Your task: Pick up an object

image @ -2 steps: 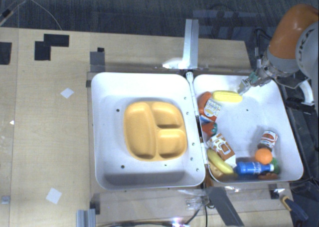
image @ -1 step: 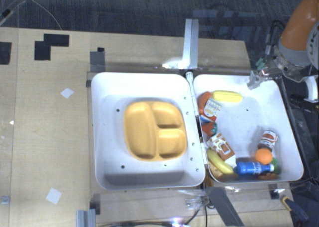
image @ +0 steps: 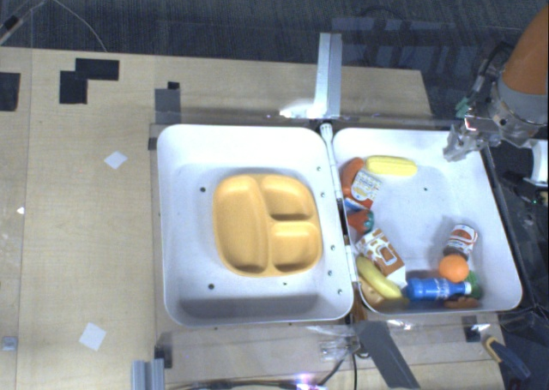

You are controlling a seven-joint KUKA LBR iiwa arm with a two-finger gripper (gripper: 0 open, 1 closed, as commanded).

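The gripper (image: 456,147) hangs over the far right corner of the right bin (image: 502,234); its state cannot be told. Nearest candidate: a yellow corn cob (image: 391,166) by the far wall, probably light, rigid, smooth; grasp across its middle.

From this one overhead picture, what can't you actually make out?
- Gripper, at the right bin's far right corner: too small and blurred to judge.
- Arm: cut off by the right edge.
- Packet labels: too small to read.
- Banana: partly under a carton.
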